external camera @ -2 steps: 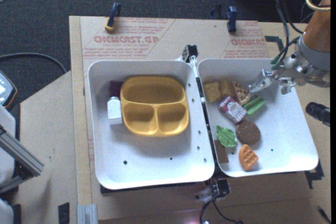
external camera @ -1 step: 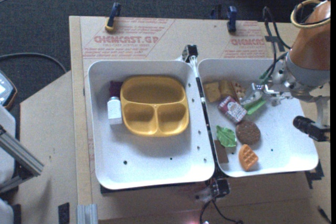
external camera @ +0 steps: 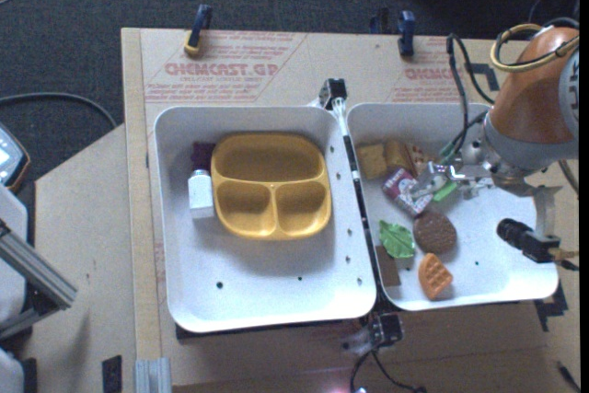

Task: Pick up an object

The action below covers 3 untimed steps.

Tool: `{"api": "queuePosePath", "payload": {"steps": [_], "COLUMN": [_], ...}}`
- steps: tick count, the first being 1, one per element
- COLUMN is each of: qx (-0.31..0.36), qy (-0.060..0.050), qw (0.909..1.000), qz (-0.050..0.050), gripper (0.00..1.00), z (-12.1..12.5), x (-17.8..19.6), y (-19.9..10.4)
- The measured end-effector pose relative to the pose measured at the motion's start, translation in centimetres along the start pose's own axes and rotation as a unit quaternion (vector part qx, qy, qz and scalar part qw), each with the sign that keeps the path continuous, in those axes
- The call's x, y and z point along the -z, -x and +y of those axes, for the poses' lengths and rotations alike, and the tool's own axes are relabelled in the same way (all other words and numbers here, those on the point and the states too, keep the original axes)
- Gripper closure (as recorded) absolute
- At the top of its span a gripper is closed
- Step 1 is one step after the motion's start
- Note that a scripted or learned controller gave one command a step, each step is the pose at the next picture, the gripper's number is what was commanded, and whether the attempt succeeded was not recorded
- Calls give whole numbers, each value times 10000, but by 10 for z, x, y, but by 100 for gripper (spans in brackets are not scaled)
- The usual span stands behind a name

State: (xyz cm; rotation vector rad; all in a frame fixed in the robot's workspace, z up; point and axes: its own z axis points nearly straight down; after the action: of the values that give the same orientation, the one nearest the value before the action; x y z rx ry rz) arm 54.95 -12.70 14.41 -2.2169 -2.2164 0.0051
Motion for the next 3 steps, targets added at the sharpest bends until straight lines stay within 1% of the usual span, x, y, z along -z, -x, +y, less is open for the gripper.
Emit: {"api": "queuePosePath", "payload": {"steps": [1, 2, 3], "qx": [0, -8, 6], "qy": [-5, 39, 68], "qw": [10000, 10000, 10000], "qz": [2, -13, -22], "gripper": [0, 100, 100], "z": [-1, 1, -4], "x": [-54, -39, 8], "y": [-1, 0, -6]}}
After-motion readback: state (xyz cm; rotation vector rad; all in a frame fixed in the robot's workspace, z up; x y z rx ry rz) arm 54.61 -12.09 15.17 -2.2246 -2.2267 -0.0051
